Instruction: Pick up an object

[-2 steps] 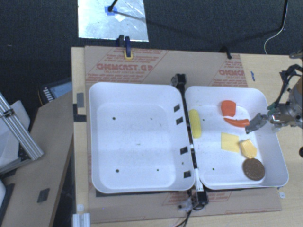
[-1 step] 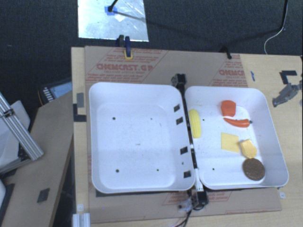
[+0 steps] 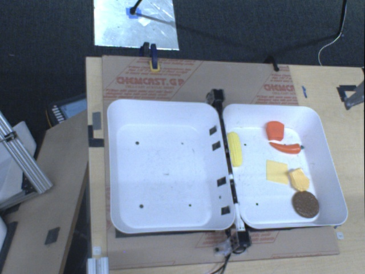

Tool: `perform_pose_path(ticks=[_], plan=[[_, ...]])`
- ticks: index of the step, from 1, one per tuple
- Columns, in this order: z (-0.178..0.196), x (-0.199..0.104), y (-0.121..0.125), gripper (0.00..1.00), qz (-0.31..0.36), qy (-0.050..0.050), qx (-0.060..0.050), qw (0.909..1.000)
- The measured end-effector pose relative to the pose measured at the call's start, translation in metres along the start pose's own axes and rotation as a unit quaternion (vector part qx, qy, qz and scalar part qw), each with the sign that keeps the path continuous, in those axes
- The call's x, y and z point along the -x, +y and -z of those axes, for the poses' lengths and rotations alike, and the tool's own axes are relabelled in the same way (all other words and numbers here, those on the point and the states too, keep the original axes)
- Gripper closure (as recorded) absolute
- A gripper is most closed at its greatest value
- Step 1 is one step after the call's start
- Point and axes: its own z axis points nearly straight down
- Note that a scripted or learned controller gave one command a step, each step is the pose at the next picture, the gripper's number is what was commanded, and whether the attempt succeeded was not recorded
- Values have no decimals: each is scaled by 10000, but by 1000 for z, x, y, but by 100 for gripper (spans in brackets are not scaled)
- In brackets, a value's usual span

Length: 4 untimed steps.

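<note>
The right bin (image 3: 328,153) holds several small objects. A yellow corn cob (image 3: 234,148) lies along its left wall. An orange block (image 3: 275,130) sits near the back, with a red chili pepper (image 3: 285,148) just in front of it. A flat yellow slice (image 3: 277,172) lies mid-bin, touching a yellow chunk (image 3: 299,180) on its right. A brown round disc (image 3: 305,204) rests at the front right corner. A small grey piece, apparently my gripper (image 3: 352,94), pokes in at the right edge, beyond the bin's back right corner and away from all the objects.
The left bin (image 3: 120,170) stands beside the right one, with black clips (image 3: 219,147) along the shared wall. Both rest on a cardboard sheet (image 3: 188,79). A shiny metal plate (image 3: 136,15) lies beyond the bench at the back. Cables run across the dark floor.
</note>
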Motion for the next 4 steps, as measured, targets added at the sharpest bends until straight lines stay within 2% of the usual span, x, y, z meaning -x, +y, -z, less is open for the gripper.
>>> perform_pose_path(ticks=[1,2,3,4], plan=[[59,0,1,0,-6,8,-32,10000],[73,-1,-33,0,-30,16,-55,10000],[83,-1,-31,100,-5,8,-35,10000],[68,28,44,100,-32,9,-67,10000]])
